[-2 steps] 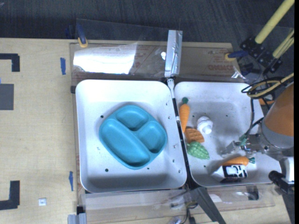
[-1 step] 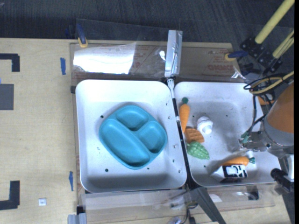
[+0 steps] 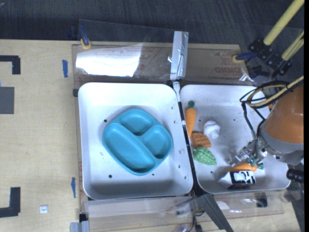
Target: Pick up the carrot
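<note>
Carrot (image 3: 190, 118) against right bin's (image 3: 270, 185) left wall; jaws (image 3: 247, 159) low near front, state impossible to tell.

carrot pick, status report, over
Gripper low in right bin, well off target. Carrot untouched at bin's left wall. White piece and orange piece lie beside it.
</note>
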`<state>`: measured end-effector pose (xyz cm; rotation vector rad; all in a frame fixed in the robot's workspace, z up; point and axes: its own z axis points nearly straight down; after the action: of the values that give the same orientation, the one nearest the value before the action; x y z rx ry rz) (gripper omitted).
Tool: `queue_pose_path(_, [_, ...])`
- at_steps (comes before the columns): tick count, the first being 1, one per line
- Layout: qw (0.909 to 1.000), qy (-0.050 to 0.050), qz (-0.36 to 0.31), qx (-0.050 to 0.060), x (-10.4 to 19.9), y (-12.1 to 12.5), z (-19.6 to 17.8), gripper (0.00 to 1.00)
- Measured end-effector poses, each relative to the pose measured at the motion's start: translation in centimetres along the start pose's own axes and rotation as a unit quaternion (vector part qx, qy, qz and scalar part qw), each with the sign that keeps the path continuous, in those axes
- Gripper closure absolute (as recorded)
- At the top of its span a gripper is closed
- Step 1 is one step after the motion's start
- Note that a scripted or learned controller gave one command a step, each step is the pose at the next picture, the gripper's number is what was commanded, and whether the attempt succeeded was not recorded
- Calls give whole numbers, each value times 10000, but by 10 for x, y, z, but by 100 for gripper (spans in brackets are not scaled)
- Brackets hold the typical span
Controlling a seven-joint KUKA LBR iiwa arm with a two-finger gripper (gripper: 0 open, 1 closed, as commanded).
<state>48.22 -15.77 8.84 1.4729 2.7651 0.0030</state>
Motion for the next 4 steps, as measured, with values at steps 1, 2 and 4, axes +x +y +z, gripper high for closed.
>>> queue_pose_path(1, [10000,6,-3,2,1,0,1,0])
queue_pose_path(2, [9999,10,-120,5,2,1,-76,0])
queue_pose_path(4, [9900,13,1409,8,-28,-21,2,0])
